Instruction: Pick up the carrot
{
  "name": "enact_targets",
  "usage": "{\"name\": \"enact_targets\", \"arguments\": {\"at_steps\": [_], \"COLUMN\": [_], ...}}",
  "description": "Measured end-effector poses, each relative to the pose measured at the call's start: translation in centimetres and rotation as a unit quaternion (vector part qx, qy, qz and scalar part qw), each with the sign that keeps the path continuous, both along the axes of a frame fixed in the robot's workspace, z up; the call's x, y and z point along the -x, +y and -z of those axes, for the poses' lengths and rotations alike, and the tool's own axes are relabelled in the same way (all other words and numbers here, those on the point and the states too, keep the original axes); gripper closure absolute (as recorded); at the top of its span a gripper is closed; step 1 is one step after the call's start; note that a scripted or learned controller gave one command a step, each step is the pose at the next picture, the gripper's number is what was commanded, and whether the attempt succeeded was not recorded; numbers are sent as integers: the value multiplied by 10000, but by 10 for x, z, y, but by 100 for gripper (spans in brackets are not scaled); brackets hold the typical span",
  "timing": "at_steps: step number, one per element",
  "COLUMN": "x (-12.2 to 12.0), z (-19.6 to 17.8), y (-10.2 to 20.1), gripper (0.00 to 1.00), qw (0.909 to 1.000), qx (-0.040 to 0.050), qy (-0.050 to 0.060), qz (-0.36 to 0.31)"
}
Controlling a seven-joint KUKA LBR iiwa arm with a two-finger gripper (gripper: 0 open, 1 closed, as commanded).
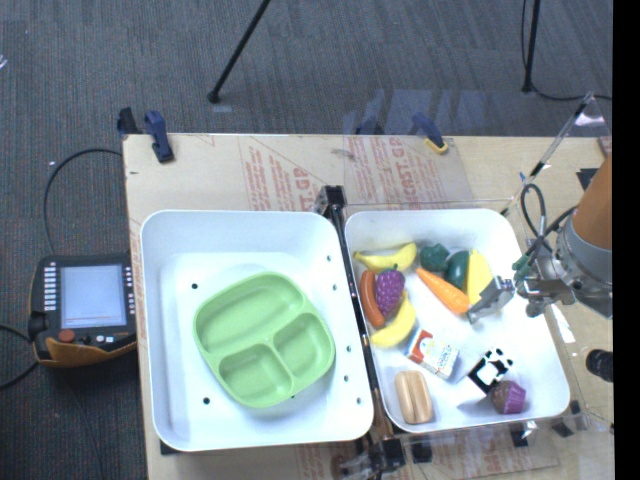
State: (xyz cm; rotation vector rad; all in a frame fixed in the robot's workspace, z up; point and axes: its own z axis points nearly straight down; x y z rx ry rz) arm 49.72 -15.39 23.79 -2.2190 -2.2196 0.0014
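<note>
Camera view: orange tapered plastic carrot (pixel 443 290) lying in right white bin (pixel 520 248), wedged between green pepper (pixel 458 268) and yellow corn (pixel 479 274). My gripper (pixel 488 301) just beside it, can't tell grip state. Risk: grabbing corn instead, too crowded.

Smooth matt green plastic plate (pixel 263 340), glossy plastic carrot (pixel 441 290), bare wooden bench (pixel 250 168), smooth white plastic bins (pixel 160 268).
</note>
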Motion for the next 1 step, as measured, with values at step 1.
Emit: {"name": "enact_targets", "arguments": {"at_steps": [1], "x": [-64], "z": [133], "y": [-12], "gripper": [0], "qw": [9997], "qx": [15], "qy": [-54], "qz": [221]}}
